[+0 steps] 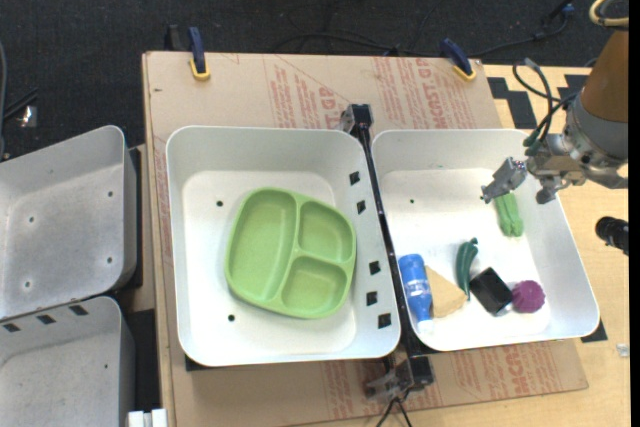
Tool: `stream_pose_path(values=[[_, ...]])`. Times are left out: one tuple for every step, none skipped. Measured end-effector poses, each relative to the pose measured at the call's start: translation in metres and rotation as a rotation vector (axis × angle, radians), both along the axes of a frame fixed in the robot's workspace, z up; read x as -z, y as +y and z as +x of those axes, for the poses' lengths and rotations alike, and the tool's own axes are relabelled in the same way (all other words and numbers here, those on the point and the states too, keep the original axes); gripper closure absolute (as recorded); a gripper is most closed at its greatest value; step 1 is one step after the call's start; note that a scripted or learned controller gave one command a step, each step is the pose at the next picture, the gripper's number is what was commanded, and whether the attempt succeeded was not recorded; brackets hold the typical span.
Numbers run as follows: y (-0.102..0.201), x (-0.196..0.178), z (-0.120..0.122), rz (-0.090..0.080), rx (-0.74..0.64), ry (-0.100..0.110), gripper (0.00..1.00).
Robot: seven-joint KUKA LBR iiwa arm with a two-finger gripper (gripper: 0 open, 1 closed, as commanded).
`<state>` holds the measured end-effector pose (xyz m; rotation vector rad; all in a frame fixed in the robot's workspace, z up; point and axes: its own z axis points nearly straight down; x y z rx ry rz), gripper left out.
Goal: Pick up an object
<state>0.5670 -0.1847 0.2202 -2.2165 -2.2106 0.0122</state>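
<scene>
Red printed lettering runs across the brown cardboard sheet [270, 90] covering the tabletop, reversed or upside down and too faint to read reliably.

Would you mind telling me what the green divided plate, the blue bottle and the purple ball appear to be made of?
The green divided plate looks like moulded plastic with a matte, even colour and soft rounded compartment ridges. The blue bottle seems to be smooth plastic, with a light sheen along its side. The purple ball has a dull, slightly fuzzy-looking surface, perhaps foam or fabric; it is too small to be sure.
</scene>
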Motion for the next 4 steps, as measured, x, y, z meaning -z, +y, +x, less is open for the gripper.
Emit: stream_pose_path(values=[[0.0,-0.008,0.003,-0.003,-0.003,-0.013,0.0],[0.009,0.051,0.004,-0.002,-0.003,-0.011,0.0],[0.013,0.111,0.011,-0.002,-0.005,-0.012,0.0],[0.014,0.129,0.011,-0.002,-0.003,-0.012,0.0]])
